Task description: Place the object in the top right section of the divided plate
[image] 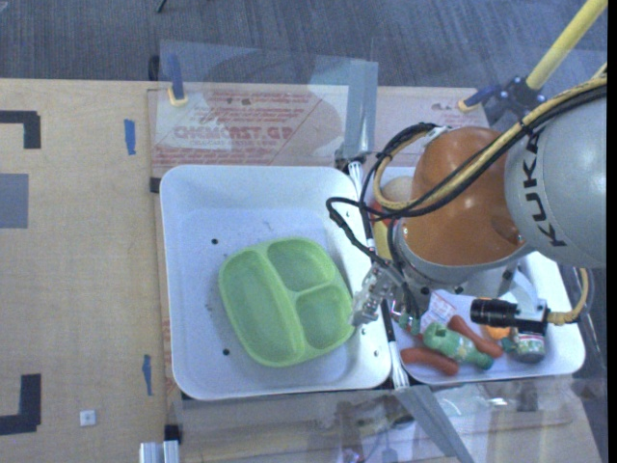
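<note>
Arm (540,162) cut off by the right edge; its grey and orange bulk hides most of the right bin (569,350), only the near strip showing. Gripper (369,302) small and blurred by the divided plate (284,302) right rim; nothing readable between its tips. Toy pile (463,340) in the right bin partly under the wrist, pieces overlapping, the far ones too small to name. Pale round object (393,191) far side of the arm mostly covered by cables. Yellow pole (578,27) runs off the top right corner.

Wooden bench (77,287) – two white bins (193,220) side by side
</note>
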`<state>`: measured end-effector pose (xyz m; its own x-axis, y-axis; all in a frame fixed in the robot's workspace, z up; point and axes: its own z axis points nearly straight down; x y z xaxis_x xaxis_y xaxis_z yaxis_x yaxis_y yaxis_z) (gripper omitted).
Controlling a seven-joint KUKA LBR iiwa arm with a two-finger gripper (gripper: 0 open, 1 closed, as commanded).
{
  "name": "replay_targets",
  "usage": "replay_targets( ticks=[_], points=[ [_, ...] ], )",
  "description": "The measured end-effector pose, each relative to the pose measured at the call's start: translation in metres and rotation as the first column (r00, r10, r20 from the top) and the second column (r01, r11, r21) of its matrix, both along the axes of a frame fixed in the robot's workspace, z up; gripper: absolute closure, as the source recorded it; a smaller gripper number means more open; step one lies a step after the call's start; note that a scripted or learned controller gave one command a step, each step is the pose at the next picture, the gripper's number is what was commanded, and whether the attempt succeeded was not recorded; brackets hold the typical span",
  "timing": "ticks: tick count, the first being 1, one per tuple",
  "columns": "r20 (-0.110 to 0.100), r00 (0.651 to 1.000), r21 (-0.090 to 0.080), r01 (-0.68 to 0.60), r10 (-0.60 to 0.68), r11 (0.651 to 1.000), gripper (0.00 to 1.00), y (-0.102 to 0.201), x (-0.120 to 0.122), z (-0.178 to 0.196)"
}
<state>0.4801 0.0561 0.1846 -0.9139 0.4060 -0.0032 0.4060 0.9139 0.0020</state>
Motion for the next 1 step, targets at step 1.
replay_targets(
  ticks=[1],
  points=[
    [0.000,1.000,0.000,0.000,0.000,1.000,0.00,-0.0001,0.0000,0.0000]
  ],
)
